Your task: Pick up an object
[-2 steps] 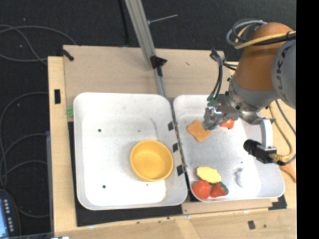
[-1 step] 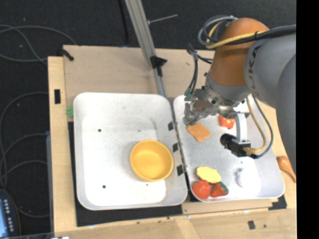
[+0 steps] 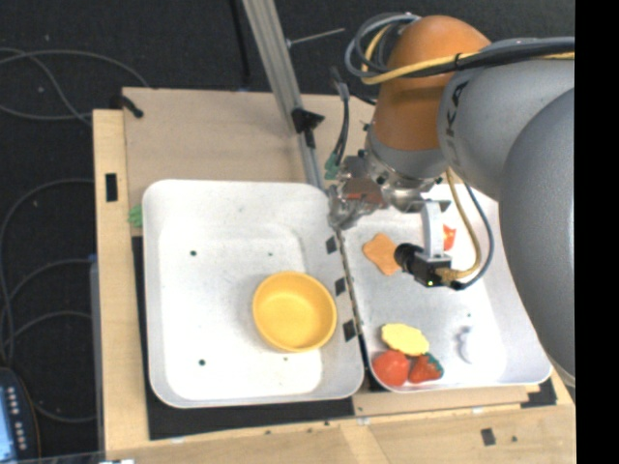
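My gripper hangs over the far left corner of the right bin, close to the wall between the two bins. A flat orange piece lies just below and right of it, apart from it. At the right bin's near edge sit a yellow piece and a red strawberry-like item, touching each other. A small pale object lies to their right. A yellow bowl stands upright in the left bin.
The grey arm with its orange band covers the far right of the right bin. A slanted metal rail rises behind the bins. A black cable end with a green light hangs beside the orange piece.
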`<action>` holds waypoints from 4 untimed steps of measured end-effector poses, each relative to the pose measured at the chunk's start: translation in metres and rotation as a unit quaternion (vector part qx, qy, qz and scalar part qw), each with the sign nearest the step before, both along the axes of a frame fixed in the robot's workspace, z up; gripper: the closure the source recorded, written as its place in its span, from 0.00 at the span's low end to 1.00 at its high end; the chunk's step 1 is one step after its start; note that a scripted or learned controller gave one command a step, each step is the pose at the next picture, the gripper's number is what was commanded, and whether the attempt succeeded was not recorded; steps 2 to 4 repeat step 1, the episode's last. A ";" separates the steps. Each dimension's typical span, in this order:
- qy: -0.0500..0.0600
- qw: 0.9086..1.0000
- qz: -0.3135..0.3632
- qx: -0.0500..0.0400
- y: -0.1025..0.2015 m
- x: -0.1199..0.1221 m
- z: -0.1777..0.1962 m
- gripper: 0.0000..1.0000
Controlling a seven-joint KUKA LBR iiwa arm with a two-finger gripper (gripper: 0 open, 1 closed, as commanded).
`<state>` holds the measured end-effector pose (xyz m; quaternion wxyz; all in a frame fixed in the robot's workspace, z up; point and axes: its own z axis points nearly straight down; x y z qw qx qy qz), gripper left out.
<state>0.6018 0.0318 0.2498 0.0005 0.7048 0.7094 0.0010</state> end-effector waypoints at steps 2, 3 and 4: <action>0.000 1.000 -0.001 -0.001 0.032 0.037 -0.003 1.00; 0.000 1.000 -0.001 -0.001 0.032 0.037 -0.003 1.00; 0.000 1.000 -0.001 -0.001 0.032 0.037 -0.003 1.00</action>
